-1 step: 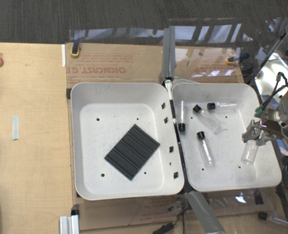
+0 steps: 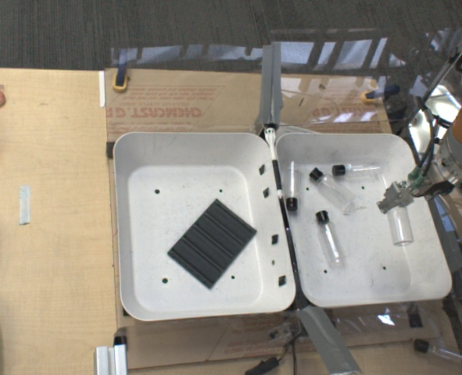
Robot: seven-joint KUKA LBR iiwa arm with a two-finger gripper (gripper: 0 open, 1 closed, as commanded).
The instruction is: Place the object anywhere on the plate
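Closest to the lens run the near rims of the two white bins, the left bin (image 2: 207,312) and the right bin (image 2: 371,300), touching along their shared middle edge. A dark ribbed rectangular plate (image 2: 213,242) lies flat and turned at an angle near the centre of the left bin, with bare floor on every side, so anything set down there should land easily. The things to be picked are in the right bin: several clear vials scattered loose. One black-capped vial (image 2: 329,237) lies near that bin's centre, another vial (image 2: 290,184) rests along its left wall, and a third vial (image 2: 357,167) lies by the far edge, with what seems a loose black cap (image 2: 316,174) just beside it. The arm (image 2: 454,156) reaches in over the right bin's right edge, and its gripper (image 2: 392,200) hangs low above the right side of the floor, just beside an uncapped-looking vial (image 2: 402,229) that lies lengthwise towards the near edge. That placement suggests this vial is the target, since it lies apart from the others. Whether the gripper is spread or pressed together I cannot tell, as it is small and blurred, and nothing visibly sits within it. The task looks to be at its picking stage, with the carry across to the plate not yet done.
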